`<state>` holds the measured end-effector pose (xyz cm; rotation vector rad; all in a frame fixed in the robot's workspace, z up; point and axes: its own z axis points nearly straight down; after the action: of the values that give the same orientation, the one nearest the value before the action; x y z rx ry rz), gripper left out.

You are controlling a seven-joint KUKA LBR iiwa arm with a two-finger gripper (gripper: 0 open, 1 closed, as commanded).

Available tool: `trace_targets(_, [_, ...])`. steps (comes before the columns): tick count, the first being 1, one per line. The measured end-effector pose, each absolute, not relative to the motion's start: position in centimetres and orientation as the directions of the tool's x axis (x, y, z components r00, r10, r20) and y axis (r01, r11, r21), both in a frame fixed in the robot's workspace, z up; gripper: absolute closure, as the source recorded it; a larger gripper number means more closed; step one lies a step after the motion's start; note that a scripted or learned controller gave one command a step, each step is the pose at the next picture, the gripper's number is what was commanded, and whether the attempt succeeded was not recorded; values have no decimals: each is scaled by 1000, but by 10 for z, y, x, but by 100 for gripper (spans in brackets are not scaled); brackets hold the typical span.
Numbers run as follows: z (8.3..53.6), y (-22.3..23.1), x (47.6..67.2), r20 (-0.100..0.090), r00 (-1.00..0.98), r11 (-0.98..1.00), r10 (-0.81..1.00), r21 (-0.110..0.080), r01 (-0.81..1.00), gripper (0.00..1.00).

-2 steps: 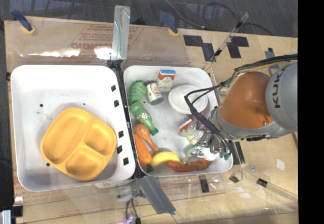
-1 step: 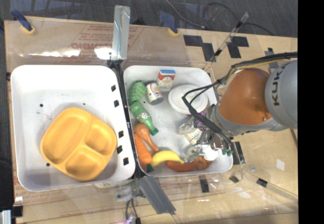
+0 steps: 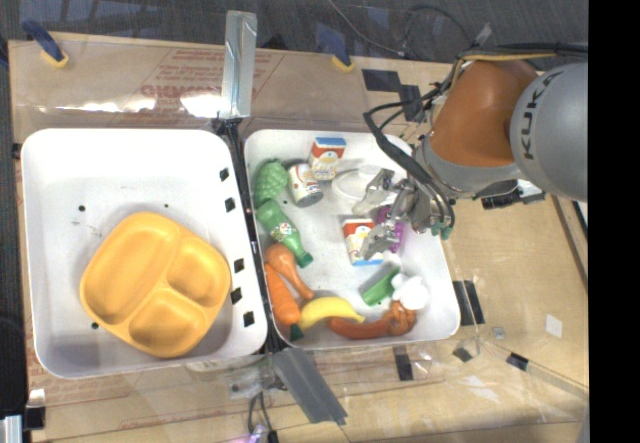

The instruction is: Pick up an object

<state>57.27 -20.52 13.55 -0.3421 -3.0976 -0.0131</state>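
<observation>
My gripper [image 3: 377, 214] hangs over the right side of the right bin [image 3: 440, 316], at the end of the grey arm with the orange band [image 3: 480, 116]. It stands open, its fingers [image 3: 377, 183] spread above a small red and white carton [image 3: 356, 236]. Nothing is held between them. Around it in the bin lie a second carton [image 3: 327, 155], a can [image 3: 305, 183], a green bottle [image 3: 284, 231], a carrot [image 3: 281, 293], a banana [image 3: 331, 311] and a red sausage [image 3: 372, 326].
The left bin [image 3: 60, 161] holds a yellow divided plate [image 3: 155, 281]. A leafy green toy [image 3: 266, 180] lies by the wall between the bins. A green piece [image 3: 380, 285] and a white lump [image 3: 411, 292] sit near the right bin's front corner. Cables [image 3: 400, 111] loop behind the wrist.
</observation>
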Motion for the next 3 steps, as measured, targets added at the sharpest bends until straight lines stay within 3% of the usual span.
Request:
trace_targets(1, [90, -192, 576, 11, -980, 980, 199, 4, 199, 0])
trace_targets(2, [91, -168, 570, 4, -942, 942, 334, 1, 334, 0])
trace_targets(3, [93, -209, 532, 0, -987, 987, 158, 1, 158, 0])
